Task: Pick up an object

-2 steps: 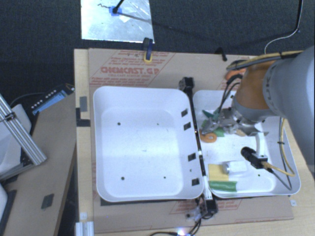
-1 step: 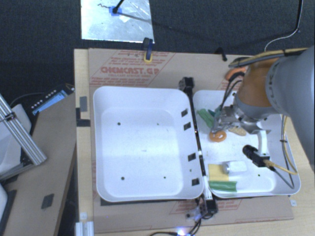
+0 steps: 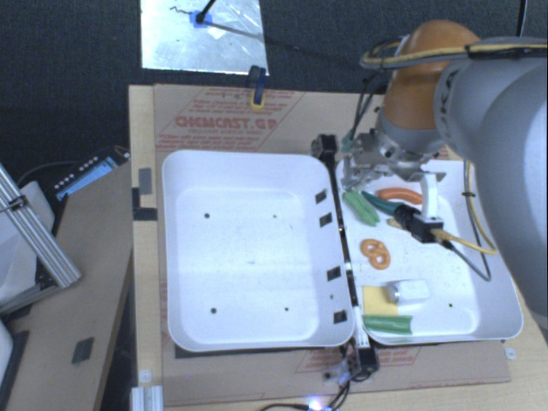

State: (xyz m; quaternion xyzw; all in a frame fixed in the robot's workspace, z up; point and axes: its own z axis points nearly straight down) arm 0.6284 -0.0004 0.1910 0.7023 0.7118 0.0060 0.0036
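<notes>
Over the right bin's (image 3: 492, 315) far end the gripper (image 3: 364, 171) hangs above a green pod (image 3: 360, 207), grip state unreadable, nothing visibly held; approach step, next calls for descent and closing on it.

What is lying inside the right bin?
In the right bin: a green pod, an orange piece, a pretzel, a yellow sponge and a white block. The arm covers the bin's far corner.

Bench (image 3: 141, 255) bears cardboard sheet (image 3: 223, 114) under two white bins (image 3: 248, 165).
</notes>
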